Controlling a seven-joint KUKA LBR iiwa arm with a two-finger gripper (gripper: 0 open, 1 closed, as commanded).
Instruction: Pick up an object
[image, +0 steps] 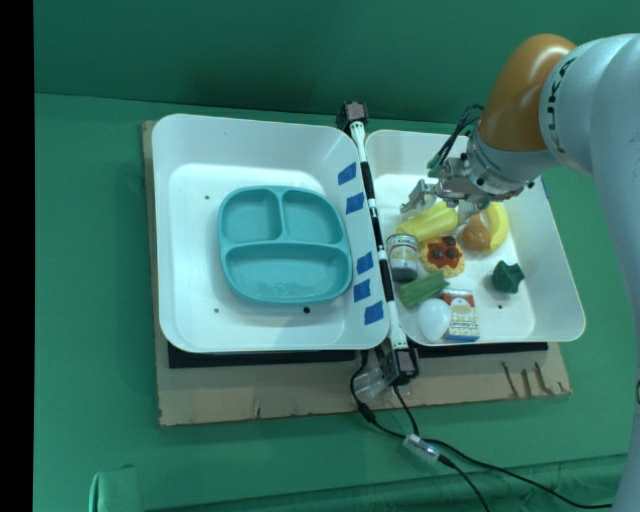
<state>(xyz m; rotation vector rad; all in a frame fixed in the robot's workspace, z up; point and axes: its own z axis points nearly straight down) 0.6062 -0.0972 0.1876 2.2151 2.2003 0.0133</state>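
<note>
Jaws low over a crowded bin

Jaws (437, 196) hang at the far side of the right bin (560, 300), just above the yellow banana-shaped toy (428, 222); whether they are apart or together I cannot tell, since the wrist and its cables cover them. Nothing can be seen between them, so I judge that no object is held yet.

The things to pick lie bunched in the right bin: an orange fruit (476, 234) with a second yellow piece (497, 222) beside it, a small dark jar (403, 256), a red and yellow toy (443, 255), a green pod (423, 289), a white egg (433, 319), a small carton (461, 314) and a dark green lump (507, 276) standing a little apart to the right.

The likely trouble is crowding. A descent onto the yellow toy could catch the orange fruit or the red toy touching it, so that the jaws close on two things or push one away. Its rounded, slanted body may also slip out sideways. The jar stands upright and could be knocked over.

Open room is scarce: the divider (372, 230) between the bins runs just left of the pile, and the far rim is close behind the wrist. The near right corner of the bin is bare. The left bin (190, 150) carries a teal tray (285, 245) with free floor around it.
</note>
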